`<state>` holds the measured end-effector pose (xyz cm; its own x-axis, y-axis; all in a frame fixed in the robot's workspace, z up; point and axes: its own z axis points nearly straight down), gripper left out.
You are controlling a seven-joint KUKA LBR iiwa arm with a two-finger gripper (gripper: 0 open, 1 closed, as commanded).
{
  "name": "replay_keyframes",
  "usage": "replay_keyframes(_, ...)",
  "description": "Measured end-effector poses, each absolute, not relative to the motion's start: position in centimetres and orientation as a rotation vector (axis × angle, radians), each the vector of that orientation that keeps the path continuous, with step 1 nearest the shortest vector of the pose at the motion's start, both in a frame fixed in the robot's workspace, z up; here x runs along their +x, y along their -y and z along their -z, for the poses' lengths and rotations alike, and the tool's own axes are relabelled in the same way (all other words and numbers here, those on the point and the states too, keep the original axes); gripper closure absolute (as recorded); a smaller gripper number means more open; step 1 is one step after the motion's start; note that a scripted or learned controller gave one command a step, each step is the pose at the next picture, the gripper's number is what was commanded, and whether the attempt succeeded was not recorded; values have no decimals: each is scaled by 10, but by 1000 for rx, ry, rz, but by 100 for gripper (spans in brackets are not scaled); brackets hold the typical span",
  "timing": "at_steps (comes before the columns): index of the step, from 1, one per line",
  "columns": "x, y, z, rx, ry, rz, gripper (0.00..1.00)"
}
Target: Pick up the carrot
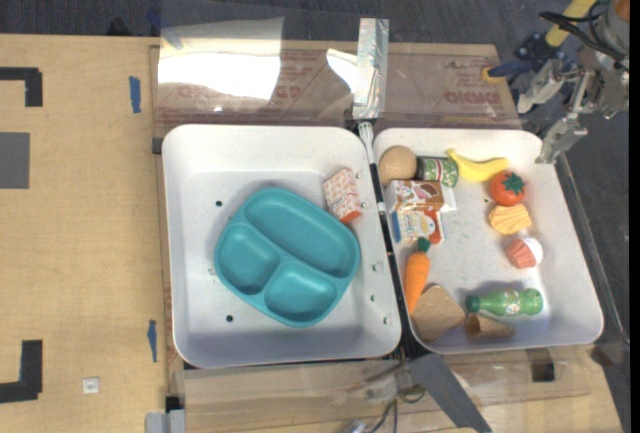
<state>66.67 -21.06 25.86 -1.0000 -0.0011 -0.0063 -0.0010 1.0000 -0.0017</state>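
The carrot (416, 279) is orange with a green top. It lies in the right bin (575, 221) close to its left wall, tip pointing toward the front. A brown bread slice (433, 313) touches its tip, and a small juice carton (416, 210) lies just behind its green end. My gripper (560, 116) hangs over the back right corner of the right bin, far from the carrot and well above the objects. Nothing is visibly held in it.
The right bin also holds a potato (397, 163), a can (437, 170), a banana (477, 164), a tomato (507, 187), an orange wedge (510, 218), a strawberry-like piece (523, 252) and a green bottle (505, 302). The left bin (190, 221) holds a teal divided tray (287, 254) and a small packet (342, 193).
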Motion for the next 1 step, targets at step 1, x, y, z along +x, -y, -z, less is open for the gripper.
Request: replay_keyframes(1, 586, 182, -196, 127, -3139, -2, 0)
